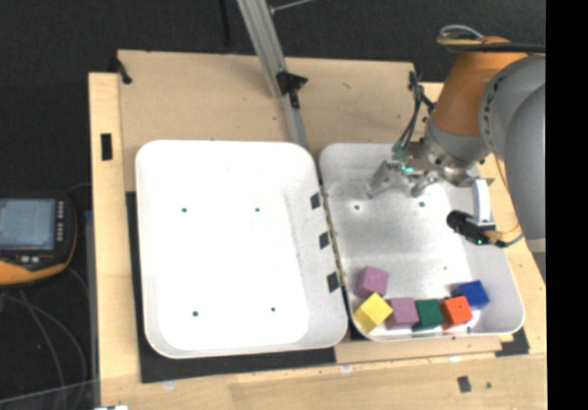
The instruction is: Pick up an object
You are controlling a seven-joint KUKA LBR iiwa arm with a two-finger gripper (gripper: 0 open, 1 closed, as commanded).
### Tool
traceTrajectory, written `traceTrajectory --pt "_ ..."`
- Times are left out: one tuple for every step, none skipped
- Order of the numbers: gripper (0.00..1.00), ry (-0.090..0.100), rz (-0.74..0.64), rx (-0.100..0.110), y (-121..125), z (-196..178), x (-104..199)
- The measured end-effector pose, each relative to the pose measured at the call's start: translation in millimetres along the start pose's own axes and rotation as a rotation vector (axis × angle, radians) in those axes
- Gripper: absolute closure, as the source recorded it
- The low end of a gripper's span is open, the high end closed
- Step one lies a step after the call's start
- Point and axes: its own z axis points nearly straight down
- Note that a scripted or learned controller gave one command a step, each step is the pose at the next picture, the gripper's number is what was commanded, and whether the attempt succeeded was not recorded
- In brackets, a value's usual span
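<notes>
**Blocks clustered at the right bin's near edge**

Small coloured blocks are seen in the right bin (367, 169): a purple block (372, 280), yellow block (374, 311), green block (429, 313), orange block (457, 310) and blue block (472, 293). The gripper (397, 180) is positioned over the bin's far end, well apart from them. Whether the jaws are apart cannot be told.

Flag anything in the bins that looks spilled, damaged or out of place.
Nothing stands out. The blocks, among them the yellow block and blue block, cluster along the near wall of the right bin. The gripper hangs over its far end.
</notes>
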Motion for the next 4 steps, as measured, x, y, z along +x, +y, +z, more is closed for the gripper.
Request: traceTrajectory --pt "0.00 0.000 0.001 0.000 0.0 0.0 -0.1" --pt "1.00 -0.001 0.001 -0.005 0.9 -11.9 -1.3" --pt "0.00 -0.001 0.001 -0.004 0.7 -11.1 -1.2" --pt "0.00 0.000 0.001 -0.004 0.7 -11.1 -1.2"
